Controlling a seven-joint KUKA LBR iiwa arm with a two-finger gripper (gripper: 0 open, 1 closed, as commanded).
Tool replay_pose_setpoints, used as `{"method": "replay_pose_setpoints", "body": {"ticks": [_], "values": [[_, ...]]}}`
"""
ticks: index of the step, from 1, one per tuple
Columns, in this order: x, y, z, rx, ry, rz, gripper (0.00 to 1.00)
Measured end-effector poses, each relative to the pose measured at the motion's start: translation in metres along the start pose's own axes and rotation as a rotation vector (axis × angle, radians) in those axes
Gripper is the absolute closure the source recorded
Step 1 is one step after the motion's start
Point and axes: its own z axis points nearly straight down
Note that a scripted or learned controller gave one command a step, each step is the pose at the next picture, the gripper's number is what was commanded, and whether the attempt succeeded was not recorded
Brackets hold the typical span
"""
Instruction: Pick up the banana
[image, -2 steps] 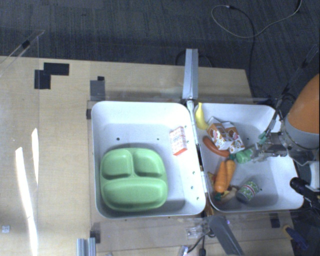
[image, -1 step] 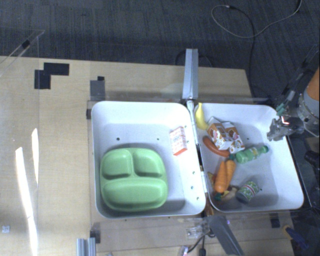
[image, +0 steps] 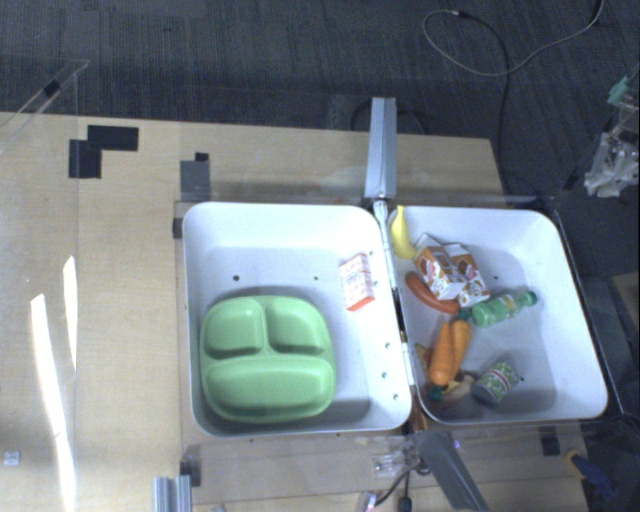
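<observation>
1. A pale wooden bench (image: 110, 300) carries two shallow white bins side by side.
2. The left white plastic bin (image: 215, 240) holds a green three-compartment plastic tray (image: 267, 357) near its front left, and a small red-and-white carton (image: 357, 281) against its right wall.
3. The right white plastic bin (image: 560, 290) holds the small yellow banana (image: 401, 236), lying in its far left corner, along the dividing wall.
4. Just beside the banana sit an orange-and-white snack packet (image: 449, 272) and a red sausage (image: 432, 296).
5. Nearer the front lie a green plastic bottle (image: 502, 308), an orange carrot (image: 449, 352) and a small green can (image: 497, 382).
6. At the far right edge the gripper (image: 612, 170) hangs outside the bins, well apart from the banana; I cannot tell its state.
</observation>
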Motion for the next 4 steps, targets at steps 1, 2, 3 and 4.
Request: {"method": "replay_pose_setpoints", "body": {"ticks": [1, 2, 3, 4], "values": [[0.015, 0.042, 0.104, 0.004, -0.001, -0.019, 1.00], [0.015, 0.042, 0.103, 0.003, -0.001, -0.019, 0.00], [0.069, 0.025, 0.211, 0.004, 0.001, -0.113, 0.00], [0.115, 0.008, 0.228, 0.001, 0.002, -0.263, 0.00]]}}
